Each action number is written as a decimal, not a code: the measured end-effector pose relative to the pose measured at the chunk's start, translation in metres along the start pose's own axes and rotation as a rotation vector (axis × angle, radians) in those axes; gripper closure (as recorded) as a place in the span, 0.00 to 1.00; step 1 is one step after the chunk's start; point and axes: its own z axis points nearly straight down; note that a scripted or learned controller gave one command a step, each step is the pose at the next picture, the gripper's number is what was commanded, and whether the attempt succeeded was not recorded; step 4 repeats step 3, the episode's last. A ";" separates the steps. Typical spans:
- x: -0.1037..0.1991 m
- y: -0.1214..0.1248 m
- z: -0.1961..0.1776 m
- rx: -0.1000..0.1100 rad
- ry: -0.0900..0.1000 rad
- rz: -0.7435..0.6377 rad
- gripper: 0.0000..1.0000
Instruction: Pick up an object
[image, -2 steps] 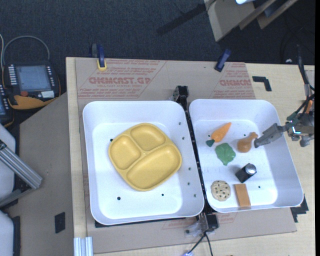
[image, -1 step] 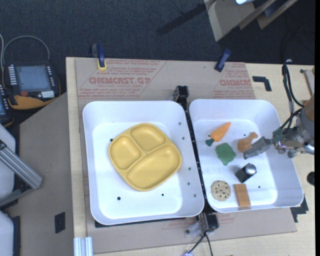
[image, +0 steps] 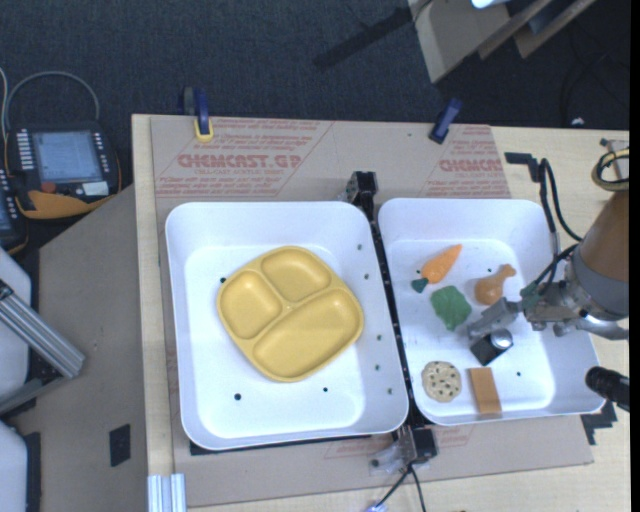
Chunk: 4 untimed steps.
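1. While my end effector (image: 487, 324) hangs low inside the right bin (image: 512, 232), I cannot tell whether it is released or clenched.
2. The pickable items lie loose in that bin: green piece (image: 450, 305) just beside me, drumstick (image: 492, 285), carrot (image: 440, 265), cookie (image: 441, 381), brown block (image: 484, 390).
3. Judgement: this stance suits the green piece or the drumstick, the nearest targets.
4. The yellow plate (image: 290, 315) sits in the left bin (image: 200, 300), well apart.

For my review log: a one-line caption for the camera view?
Gripper over right bin beside green toy; yellow divided plate in left bin.
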 end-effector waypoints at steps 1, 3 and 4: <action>0.009 0.000 0.062 0.002 0.001 0.000 0.00; 0.007 -0.007 -0.006 -0.012 -0.006 0.000 1.00; 0.007 -0.007 -0.006 -0.012 -0.006 0.000 1.00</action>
